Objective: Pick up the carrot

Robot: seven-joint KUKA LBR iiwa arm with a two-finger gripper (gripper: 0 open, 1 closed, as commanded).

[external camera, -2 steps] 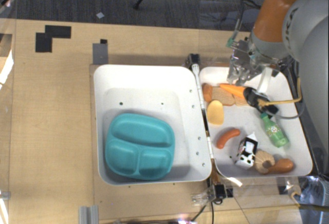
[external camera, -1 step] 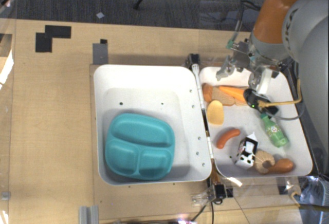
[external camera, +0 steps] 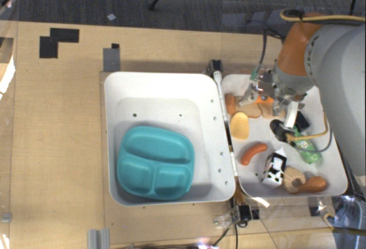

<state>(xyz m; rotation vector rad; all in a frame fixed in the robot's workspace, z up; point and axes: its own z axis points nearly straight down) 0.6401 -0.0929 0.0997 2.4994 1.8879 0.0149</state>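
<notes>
Bench inventory, as I logged it from the remote station.

1. Bench: pale wood, carrying two shallow white bins side by side, touching along their inner rims.
2. Left bin: held one teal divided tray, lying flat toward the near-left corner.
3. Right bin: held all the small items.
4. Carrot: I took it to be the orange piece at the far end of the right bin, directly under the gripper and partly covered by it. A pale tan piece lay against its left side.
5. Orange-brown piece: lay along the right bin's left wall, just left of the tan piece.
6. Yellow rounded piece: sat just beside the left wall, nearer the camera than item 5.
7. Red sausage: lay slantwise near the middle of the bin.
8. Black-and-white toy: sat just right of the sausage, toward the near rim.
9. Tan and brown lump: touched the toy's right side, at the near rim.
10. Green piece: lay toward the right wall, apart from the sausage.
11. Arm: reached in from the right, orange band above the wrist.
12. Gripper: was low over the carrot at the far end of the right bin. I could not tell how far open it was, nor whether it had hold of anything.
</notes>
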